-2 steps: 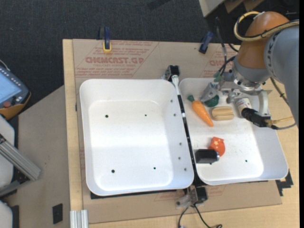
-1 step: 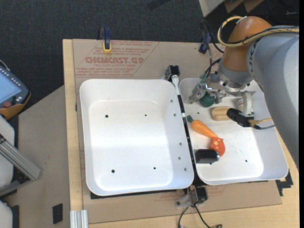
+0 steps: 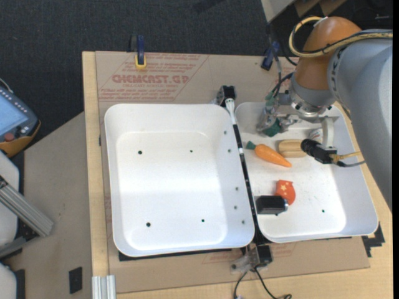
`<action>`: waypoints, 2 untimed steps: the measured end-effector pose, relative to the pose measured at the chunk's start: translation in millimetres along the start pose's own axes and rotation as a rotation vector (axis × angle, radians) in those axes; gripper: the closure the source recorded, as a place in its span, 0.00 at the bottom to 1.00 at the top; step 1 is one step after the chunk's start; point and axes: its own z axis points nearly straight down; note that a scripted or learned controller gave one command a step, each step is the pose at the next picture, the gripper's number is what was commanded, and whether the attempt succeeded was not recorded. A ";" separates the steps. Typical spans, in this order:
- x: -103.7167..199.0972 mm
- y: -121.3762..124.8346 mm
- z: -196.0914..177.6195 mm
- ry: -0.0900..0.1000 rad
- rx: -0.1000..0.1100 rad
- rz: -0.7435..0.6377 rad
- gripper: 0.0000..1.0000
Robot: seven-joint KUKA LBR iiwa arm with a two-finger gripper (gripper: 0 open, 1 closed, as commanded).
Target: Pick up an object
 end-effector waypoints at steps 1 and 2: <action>0.0 0.6 -10.3 -0.001 -0.002 -0.001 1.00; 78.4 -52.5 -94.6 0.005 0.002 -0.007 1.00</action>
